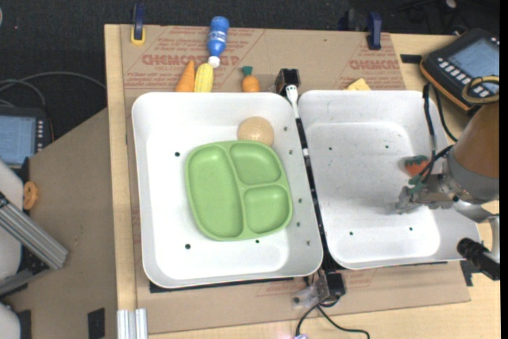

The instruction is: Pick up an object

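Note:
My gripper (413, 198) hangs low over the right side of the right bin (357, 171), reaching in from the right edge. Just above it, close to the wrist, lies a small red and green object (416, 164) on the bin floor; whether the gripper touches it is unclear. In the left bin (159, 171) a green divided plate (238, 188) lies flat. A beige round object (255, 129) rests at the plate's far edge.
Behind the bins on the board lie a blue and white bottle (217, 36), a toy corn cob (204, 77), two orange carrots (185, 78) (250, 81), a black clip (287, 79) and a yellow piece (359, 85). A teach pendant (468, 71) sits at the far right.

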Robot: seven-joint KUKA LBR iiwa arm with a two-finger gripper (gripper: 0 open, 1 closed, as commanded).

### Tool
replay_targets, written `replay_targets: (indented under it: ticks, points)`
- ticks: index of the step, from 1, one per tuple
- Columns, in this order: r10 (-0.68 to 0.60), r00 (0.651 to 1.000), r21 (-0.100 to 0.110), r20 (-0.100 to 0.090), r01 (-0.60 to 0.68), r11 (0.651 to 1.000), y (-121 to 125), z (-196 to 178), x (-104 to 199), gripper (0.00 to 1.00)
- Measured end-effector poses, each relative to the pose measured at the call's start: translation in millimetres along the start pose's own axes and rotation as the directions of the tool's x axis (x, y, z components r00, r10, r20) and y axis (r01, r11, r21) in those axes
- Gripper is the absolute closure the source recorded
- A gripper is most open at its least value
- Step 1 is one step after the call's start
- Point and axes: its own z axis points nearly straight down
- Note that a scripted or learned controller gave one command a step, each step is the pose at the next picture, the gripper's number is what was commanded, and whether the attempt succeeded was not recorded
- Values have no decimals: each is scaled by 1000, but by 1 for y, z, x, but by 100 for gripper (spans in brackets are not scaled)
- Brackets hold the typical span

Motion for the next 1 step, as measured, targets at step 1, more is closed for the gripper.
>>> replay_targets:
  ticks: [1]
  points:
    - [1,1000,-3,2,-1,1000,0,-10,0,100]
